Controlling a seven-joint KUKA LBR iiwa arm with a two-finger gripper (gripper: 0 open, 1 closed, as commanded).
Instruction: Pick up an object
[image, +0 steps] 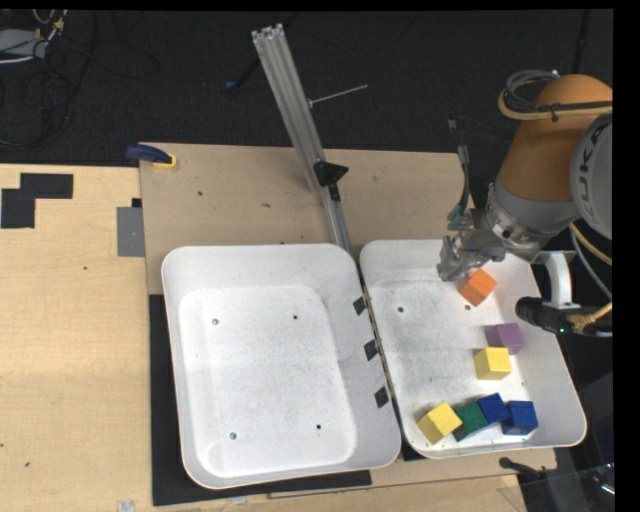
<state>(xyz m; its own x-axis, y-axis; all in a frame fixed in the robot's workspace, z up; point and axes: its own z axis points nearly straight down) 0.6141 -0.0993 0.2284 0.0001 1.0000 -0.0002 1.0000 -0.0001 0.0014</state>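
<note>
Camera view from above and at a slant takes in a tan bench (250, 190) bearing two shallow white bins side by side. The left bin (190, 290) holds nothing to grasp. The right bin (400, 340) holds the coloured blocks.

The grey arm (560, 150), with an orange band above its wrist, reaches in from the right edge and bends down over the far right part of the right bin. Its wrist tilts toward the bin's middle, and the pincer (462, 262) hangs just above the bin floor near the far edge.

An orange block (479, 286) sits directly beneath and touching the pincer's tip. From this angle I cannot tell whether the pincer is spread, pressed together or pinching the block.

The step in hand looks like the grasp itself, with the orange block as the likely target. The next move calls for a firm close on the block, if that is not already made, and then a straight lift clear of the bin.

Other blocks lie well apart from the pincer. A purple block (505, 336) and a yellow block (492, 362) sit toward the right edge. Along the near edge cluster another yellow block (438, 422), a green block (470, 418) and two blue blocks (507, 412).
</note>
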